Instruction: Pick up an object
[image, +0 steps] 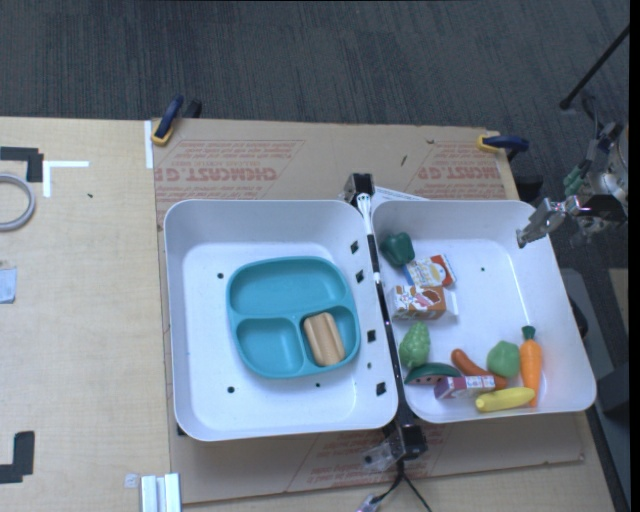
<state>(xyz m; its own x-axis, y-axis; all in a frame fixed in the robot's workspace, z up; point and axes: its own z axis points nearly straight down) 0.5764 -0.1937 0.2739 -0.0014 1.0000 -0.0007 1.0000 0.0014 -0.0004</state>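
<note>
Cardboard covers the bench under two shallow white bins. Toy food fills the right bin (545, 300): an orange plastic carrot (530, 362) at its near right, a yellow banana (505, 399) beside it. My gripper (540, 222) hovers over the far right rim; whether it is open, I cannot tell.

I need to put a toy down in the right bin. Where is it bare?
The right bin is bare along its right side and top right corner, beyond the snack packets. Its lower edge is crowded: carrot, banana, green vegetables.
</note>
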